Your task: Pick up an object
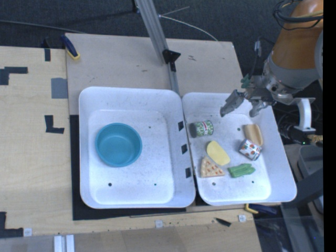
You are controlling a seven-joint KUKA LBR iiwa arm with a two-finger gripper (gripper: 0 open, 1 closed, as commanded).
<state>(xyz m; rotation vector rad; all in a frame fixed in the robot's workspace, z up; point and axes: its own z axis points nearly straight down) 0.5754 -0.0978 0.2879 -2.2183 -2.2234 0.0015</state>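
My gripper (pixel 242 108) hangs open over the far part of the right bin (pixel 278 190), with nothing between its fingers. Below it in that bin lie a small green-labelled can (pixel 201 128) on its side, a tan bread-like piece (pixel 253 134), a red-and-white cup-like object (pixel 250 149), a yellow lemon-shaped piece (pixel 217 153), an orange waffle-like wedge (pixel 210 168) and a green pod (pixel 241 170). The tan piece is the closest to the fingertips, just below and to the right of them.
The left bin (pixel 86 193) holds a blue bowl (pixel 118 144). A slanted metal pole (pixel 155 28) runs from the top down to the gap between the bins. The grey arm with its orange band (pixel 300 35) enters from the upper right.
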